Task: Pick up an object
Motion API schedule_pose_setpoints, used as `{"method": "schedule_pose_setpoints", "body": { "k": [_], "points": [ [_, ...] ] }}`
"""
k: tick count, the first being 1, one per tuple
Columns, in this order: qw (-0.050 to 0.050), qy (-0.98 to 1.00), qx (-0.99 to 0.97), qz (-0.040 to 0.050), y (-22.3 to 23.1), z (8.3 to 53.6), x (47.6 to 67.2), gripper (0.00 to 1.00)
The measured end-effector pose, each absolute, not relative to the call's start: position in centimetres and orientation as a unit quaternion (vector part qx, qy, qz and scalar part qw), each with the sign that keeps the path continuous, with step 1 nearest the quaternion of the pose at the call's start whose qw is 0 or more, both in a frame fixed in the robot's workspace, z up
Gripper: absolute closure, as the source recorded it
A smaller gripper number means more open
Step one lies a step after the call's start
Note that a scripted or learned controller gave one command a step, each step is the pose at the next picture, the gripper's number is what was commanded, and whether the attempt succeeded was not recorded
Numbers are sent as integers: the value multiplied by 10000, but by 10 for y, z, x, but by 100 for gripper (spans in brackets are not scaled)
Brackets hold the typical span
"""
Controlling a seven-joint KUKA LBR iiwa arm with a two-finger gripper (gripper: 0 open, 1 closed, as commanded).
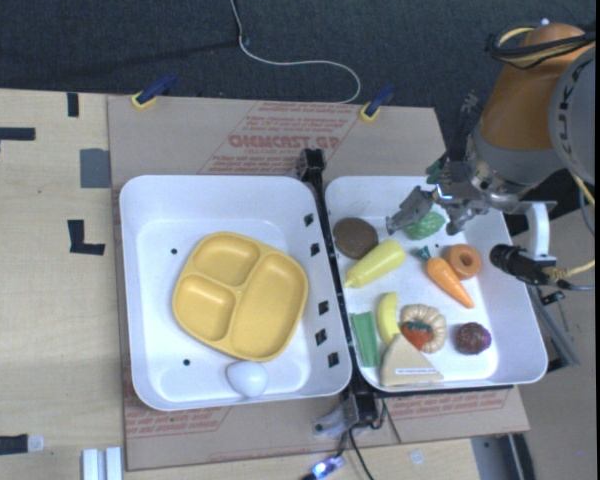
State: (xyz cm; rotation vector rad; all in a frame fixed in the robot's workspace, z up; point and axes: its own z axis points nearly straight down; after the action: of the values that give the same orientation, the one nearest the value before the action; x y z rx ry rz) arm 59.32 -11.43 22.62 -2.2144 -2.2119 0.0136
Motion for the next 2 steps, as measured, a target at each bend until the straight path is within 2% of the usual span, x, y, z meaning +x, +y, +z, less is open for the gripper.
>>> {"method": "schedule_pose_setpoints", "body": {
  "k": [1, 2],
  "points": [
    [8, -7077, -7065, 5, -114, 233, 596, 0],
    [25, -7077, -7065, 23, -110, 183, 586, 0]
  ]
}}
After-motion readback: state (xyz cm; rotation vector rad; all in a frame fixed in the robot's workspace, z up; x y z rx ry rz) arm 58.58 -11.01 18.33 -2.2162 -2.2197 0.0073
